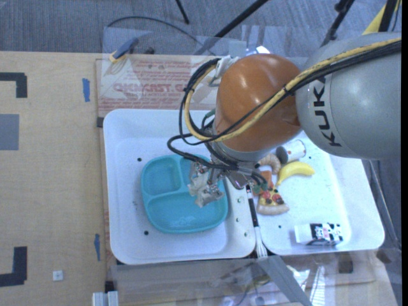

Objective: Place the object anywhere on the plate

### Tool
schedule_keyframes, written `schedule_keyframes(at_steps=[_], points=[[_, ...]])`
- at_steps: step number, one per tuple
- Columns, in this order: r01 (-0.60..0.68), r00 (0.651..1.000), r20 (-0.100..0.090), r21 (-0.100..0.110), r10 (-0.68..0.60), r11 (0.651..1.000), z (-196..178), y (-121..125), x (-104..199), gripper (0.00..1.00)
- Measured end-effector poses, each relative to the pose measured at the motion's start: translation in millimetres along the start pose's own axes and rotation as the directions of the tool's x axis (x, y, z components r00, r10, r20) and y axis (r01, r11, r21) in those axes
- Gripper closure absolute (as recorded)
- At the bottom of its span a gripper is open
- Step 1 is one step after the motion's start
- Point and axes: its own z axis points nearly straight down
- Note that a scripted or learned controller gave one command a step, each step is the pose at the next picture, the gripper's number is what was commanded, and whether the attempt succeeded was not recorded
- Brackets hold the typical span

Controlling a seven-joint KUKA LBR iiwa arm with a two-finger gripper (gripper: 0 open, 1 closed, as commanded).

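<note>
A: What is seen at the left?

B: A left bin (121, 171) is set on the bench, and a blue divided plate (167, 199) is laid inside it, three compartments being marked by raised ridges

A: And above the plate?

B: The gripper (205, 187) is hung over the plate's right side, near the ridge between the compartments. How far its fingers are parted cannot be told, as they are blurred and crowded by cables; whether anything is held there cannot be made out either

A: What is carried above that?

B: The orange band (255, 97) of the arm is seen over the seam between the bins, with yellow and black cables looped round it

A: And in the right bin (357, 234)?

B: A toy pizza slice (271, 199) is laid just right of the seam, a toy banana (294, 171) is placed above and to its right, and a small black-and-white box (317, 233) is set near the front edge. Which of these is the task's object cannot be told; all three are seen off the plate
</note>
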Motion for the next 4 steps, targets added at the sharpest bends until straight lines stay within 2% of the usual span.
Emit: schedule_keyframes(at_steps=[1,2,3,4], points=[[0.177,0.984,-0.005,-0.001,-0.177,0.984,9,-40,17,1.00],[0.173,0.985,0.003,-0.001,-0.173,0.985,-2,-40,15,1.00],[0.409,0.912,0.001,0.000,-0.409,0.912,-12,-33,-25,1.00],[0.701,0.714,-0.003,-0.005,-0.701,0.714,20,-5,-18,1.00]])
